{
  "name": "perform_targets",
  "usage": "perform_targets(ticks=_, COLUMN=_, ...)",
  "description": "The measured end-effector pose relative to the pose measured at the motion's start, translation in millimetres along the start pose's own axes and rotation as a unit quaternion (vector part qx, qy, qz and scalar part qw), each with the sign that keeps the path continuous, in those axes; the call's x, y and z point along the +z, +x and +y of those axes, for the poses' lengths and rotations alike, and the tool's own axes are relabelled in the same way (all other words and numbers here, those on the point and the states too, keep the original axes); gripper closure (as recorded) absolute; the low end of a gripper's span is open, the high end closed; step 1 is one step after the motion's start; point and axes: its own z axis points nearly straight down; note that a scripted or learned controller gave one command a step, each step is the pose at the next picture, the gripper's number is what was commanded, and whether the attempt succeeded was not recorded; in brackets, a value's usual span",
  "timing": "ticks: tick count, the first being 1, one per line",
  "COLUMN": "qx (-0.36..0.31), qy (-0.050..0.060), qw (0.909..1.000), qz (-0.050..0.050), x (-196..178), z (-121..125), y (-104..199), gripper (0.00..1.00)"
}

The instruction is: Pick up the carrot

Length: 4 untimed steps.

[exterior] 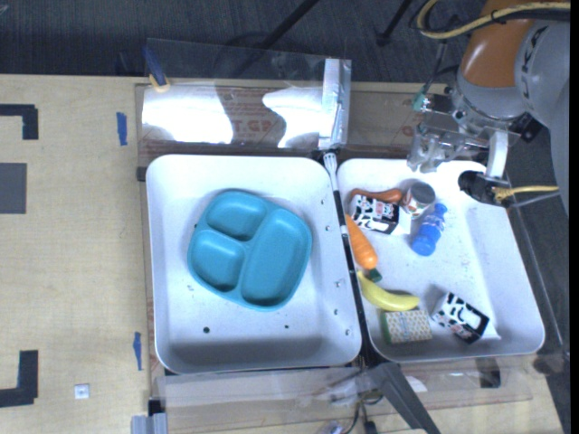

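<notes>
Orange carrot point(363, 244) lies at the right bin's point(507, 278) left wall, above the banana point(387, 297). End effector point(432, 156) (grip state unclear) hovers at the far rim; approach step, next descending leftward.

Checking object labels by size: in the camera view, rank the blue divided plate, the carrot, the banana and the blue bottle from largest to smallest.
1. Blue divided plate, by far the largest.
2. Carrot and banana: look about alike, so not ranked.
3. Blue bottle, smallest.
</notes>
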Motion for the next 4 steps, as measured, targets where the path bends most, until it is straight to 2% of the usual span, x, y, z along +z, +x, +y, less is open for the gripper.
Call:
perform_targets(ticks=1, qx=0.037, qy=0.003, qw=0.9993, qz=0.0, x=32.5, z=4.8, y=-58.7, gripper=1.0)
perform_targets(ticks=2, qx=0.134, qy=0.004, qw=0.991, qz=0.0, x=41.6, z=-75.1, y=-24.0, gripper=1.0)
perform_targets(ticks=3, qx=0.263, qy=0.001, qw=0.9647, qz=0.0, x=5.6, z=-30.8, y=-74.6, gripper=1.0)
perform_targets(ticks=4, qx=0.434, qy=0.002, qw=0.901, qz=-0.001, x=35.1, z=11.8, y=-105.7, gripper=1.0)
